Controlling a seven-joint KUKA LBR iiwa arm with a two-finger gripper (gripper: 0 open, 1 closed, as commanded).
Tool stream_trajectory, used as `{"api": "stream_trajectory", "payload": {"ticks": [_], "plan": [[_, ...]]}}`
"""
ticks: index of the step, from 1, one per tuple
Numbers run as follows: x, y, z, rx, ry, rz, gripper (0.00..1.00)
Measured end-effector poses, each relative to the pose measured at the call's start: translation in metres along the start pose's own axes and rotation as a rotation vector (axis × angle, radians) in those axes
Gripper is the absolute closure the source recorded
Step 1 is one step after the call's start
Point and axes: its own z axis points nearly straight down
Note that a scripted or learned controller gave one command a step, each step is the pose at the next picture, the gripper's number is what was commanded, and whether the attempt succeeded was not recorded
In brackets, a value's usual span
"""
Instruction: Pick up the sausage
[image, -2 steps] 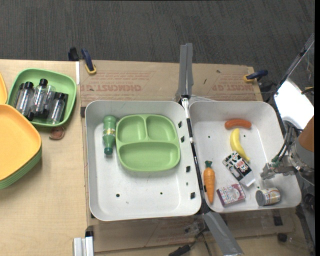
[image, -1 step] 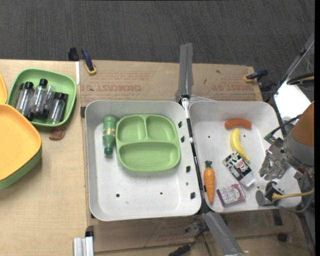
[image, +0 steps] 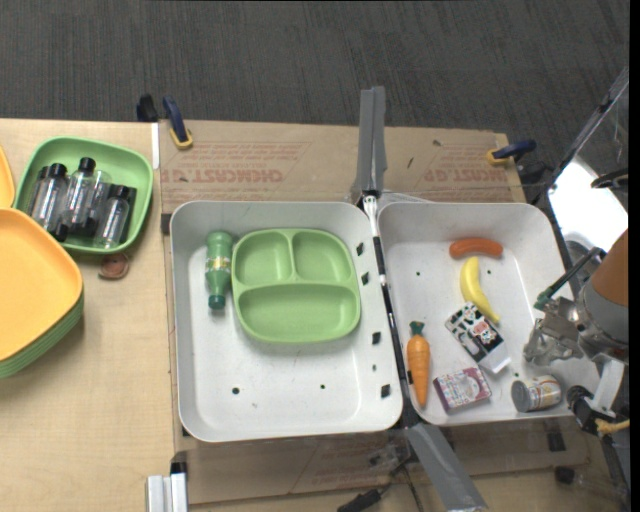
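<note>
Two white bins sat side by side on the desk. Near the far wall of the right bin (image: 530, 225) lay the sausage (image: 475, 247), just above a banana (image: 477, 289). At that bin's right edge hung the jaws (image: 553, 335); their state perhaps spread, but I couldn't tell.

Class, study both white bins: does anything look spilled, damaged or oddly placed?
Nothing looks spilled or broken. The one oddity is the small can, lying on its side at the right bin's front right corner. The sausage lies flat near the back wall, just above the banana.
</note>
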Motion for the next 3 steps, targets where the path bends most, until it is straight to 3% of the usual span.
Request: {"api": "stream_trajectory", "payload": {"ticks": [1,2,3], "plan": [[0.0,-0.001,-0.008,0.004,-0.001,-0.001,1.0],[0.039,-0.017,-0.037,-0.004,0.0,-0.362,1.0],[0.0,0.001,-0.023,-0.004,-0.001,-0.803,1.0]]}}
